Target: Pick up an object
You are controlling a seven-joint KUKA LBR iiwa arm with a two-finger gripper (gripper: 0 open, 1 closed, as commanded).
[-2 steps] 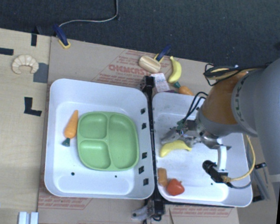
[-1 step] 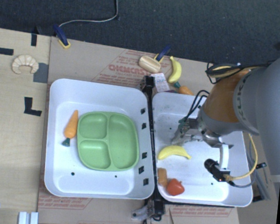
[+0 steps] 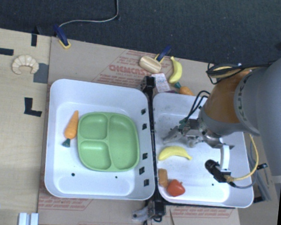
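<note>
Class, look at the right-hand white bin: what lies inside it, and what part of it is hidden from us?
Inside the right bin lie a yellow banana, a red tomato-like item and a small brown piece. The gripper reaches in above the banana. The arm covers the bin's upper right part.

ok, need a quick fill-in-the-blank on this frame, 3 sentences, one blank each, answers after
1. The green divided plate lies in the ____ bin.
2. The long thing lying just left of the plate is a ____.
3. In the right bin, the yellow fruit just below the gripper is a ____.

Missing words: left; carrot; banana.
</note>
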